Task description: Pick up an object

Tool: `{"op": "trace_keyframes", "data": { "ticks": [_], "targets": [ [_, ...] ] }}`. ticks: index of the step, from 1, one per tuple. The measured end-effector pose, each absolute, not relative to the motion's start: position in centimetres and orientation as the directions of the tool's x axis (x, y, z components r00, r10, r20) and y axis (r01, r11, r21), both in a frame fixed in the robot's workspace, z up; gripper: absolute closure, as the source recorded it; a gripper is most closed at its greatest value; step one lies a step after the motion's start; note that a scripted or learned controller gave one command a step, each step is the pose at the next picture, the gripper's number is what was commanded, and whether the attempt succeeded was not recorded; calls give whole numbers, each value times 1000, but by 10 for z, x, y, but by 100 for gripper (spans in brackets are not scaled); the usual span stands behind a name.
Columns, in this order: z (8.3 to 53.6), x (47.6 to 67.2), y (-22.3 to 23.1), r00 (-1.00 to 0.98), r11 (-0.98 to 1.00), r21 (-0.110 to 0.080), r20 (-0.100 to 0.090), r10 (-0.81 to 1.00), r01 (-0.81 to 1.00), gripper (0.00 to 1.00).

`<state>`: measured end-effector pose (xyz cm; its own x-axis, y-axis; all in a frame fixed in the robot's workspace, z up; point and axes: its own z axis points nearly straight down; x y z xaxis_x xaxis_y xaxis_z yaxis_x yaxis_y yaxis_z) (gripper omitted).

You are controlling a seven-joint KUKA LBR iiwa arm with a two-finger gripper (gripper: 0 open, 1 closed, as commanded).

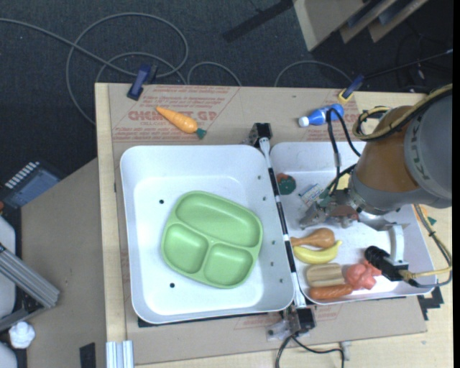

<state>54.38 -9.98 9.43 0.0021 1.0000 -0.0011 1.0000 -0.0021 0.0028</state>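
Reaching in from the right, the arm (402, 162) hung over the right bin (305, 154), hiding the gripper (338, 208) (jaws: couldn't tell). Cables looped by its wrist. Toy carrot (178, 119) lay on the bench behind the bins. Left bin (144, 172) held a green divided tray (212, 238). Right bin: banana (316, 253), pear-ish piece (315, 237), hot dog (327, 282), pink toy (361, 276), w/ the gripper just above them.

Dark carpet floor (57, 93) surrounding a tan bench top (115, 215) printed with faded red lettering. Thin grey cables (108, 43) loop across the carpet above the bench. A blue clip (141, 80) grips the bench's far edge. Pale furniture (345, 18) stands at upper right; lighting is even.
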Motion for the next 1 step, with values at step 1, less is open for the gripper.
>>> {"op": "trace_keyframes", "data": {
  "ticks": [1],
  "targets": [
    [85, 497, -98, 0, 0, -1, 0, 1000, 1000, 0]
  ]
}}
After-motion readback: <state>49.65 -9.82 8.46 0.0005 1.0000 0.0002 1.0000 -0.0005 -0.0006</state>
